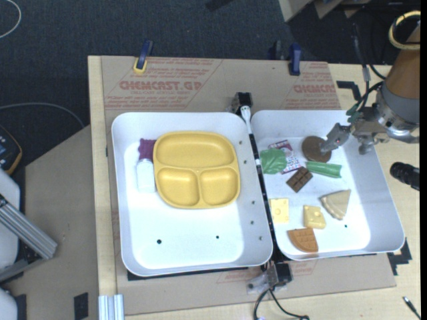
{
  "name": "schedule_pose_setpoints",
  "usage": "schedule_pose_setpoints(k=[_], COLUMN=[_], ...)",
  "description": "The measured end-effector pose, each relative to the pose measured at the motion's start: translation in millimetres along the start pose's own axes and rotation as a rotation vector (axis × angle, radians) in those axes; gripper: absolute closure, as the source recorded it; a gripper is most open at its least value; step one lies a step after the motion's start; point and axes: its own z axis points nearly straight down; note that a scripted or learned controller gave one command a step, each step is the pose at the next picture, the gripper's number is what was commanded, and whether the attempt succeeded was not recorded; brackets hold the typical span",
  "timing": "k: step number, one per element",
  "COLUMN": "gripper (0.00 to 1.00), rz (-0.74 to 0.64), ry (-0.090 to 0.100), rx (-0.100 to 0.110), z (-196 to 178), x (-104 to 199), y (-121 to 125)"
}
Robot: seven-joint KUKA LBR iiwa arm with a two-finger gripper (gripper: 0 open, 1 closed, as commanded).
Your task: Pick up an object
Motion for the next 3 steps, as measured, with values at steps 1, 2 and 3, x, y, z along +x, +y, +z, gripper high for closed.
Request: schedule_pose_setpoints(k=[1,2,3], gripper=[0.00,0.00,0.00], rz=[-0.003,-0.003,-0.002], ry=[-0.003,-0.002,-0.002], rx=[-0.014,-0.011,-0.010], z=[-8,37,97], x=[0,-2,-9], y=[3,10,7])
